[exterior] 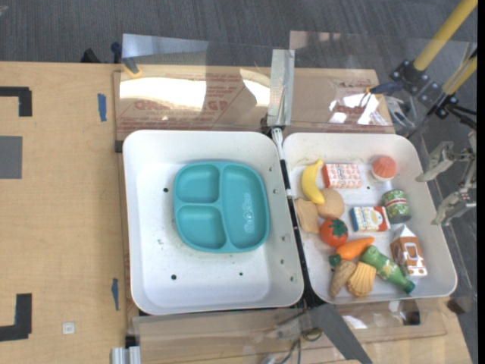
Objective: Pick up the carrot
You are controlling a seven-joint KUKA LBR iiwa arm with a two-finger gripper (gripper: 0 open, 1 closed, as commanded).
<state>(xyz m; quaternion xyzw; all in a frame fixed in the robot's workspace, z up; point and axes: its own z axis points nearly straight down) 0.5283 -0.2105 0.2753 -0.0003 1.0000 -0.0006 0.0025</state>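
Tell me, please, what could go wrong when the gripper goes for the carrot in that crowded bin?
The carrot is small and wedged between the tomato and the green bottle, so the gripper may pinch a neighbour instead. It also lies at a slant, touching the corn, so a misaligned close could nudge it away or drag other items along.

Teal divided plate (222, 206), orange carrot (355, 249), yellow banana (312, 181), white bins (144, 203).
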